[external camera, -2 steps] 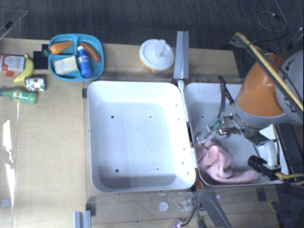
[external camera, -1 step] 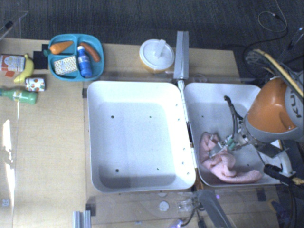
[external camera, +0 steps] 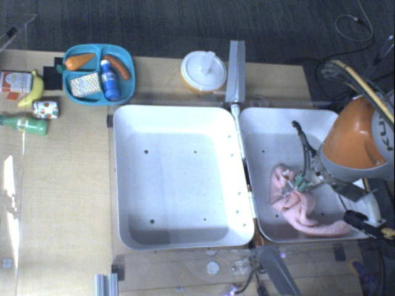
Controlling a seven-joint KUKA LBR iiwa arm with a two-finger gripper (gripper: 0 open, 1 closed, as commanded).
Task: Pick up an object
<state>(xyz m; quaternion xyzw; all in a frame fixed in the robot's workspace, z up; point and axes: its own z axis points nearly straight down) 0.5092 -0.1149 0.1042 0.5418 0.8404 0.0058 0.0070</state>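
Note:
A crumpled pink cloth (external camera: 296,205) lies in the right bin (external camera: 271,131), toward its front. My gripper (external camera: 300,182) reaches in from the right, low over the cloth's upper part, with its tip right at the fabric. The grey arm with its orange band (external camera: 355,142) covers the bin's right side. From this slant I cannot make out how the tip stands or whether any cloth is caught in it.
The left bin (external camera: 179,174) sits beside the right one, split from it by a grey rail (external camera: 235,73). A blue divided plate (external camera: 99,73) with toy food, a white lidded cup (external camera: 203,71), a banana (external camera: 32,90) and a green bottle (external camera: 24,124) rest on the bench behind and left.

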